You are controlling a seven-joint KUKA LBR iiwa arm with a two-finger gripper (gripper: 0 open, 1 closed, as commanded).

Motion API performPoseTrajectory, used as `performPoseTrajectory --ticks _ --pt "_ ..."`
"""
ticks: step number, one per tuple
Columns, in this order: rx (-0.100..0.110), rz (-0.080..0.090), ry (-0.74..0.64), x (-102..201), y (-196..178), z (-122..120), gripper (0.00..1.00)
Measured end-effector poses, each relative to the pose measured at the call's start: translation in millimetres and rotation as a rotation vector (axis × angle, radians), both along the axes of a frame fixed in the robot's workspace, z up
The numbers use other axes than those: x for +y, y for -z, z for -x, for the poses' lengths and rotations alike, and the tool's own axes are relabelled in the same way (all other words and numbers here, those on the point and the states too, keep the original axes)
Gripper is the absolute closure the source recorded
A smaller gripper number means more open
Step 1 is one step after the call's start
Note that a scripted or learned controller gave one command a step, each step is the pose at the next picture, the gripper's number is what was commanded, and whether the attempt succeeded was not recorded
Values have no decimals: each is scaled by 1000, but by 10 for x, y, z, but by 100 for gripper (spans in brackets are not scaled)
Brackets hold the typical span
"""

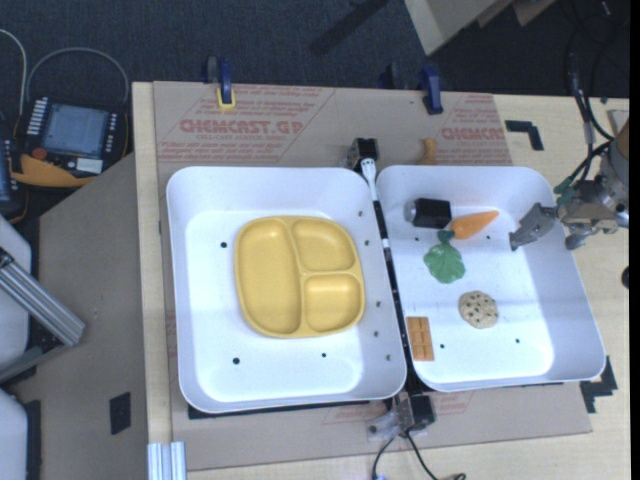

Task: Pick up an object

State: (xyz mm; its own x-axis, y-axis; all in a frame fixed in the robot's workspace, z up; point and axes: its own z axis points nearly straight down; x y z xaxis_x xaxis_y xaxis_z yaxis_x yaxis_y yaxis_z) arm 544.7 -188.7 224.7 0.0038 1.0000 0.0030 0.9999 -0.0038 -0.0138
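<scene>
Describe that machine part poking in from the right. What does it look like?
The gripper is a small grey and dark metal assembly, boxy and angular, ending in dark jaws. Thin dark cables loop above it at the right side. It is too small and blurred to make out any markings.

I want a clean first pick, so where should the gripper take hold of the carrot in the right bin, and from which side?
Probably across the middle of the orange body of the carrot, coming straight down. It lies flat, running left-right, tapering to the right. Its leafy end sits close to the black block and the green piece, so stay right of them.
</scene>
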Motion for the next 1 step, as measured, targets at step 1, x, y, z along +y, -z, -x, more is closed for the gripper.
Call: performPoseTrajectory --ticks 1 --pt "-14 3 -4 6 -75 -29 0"
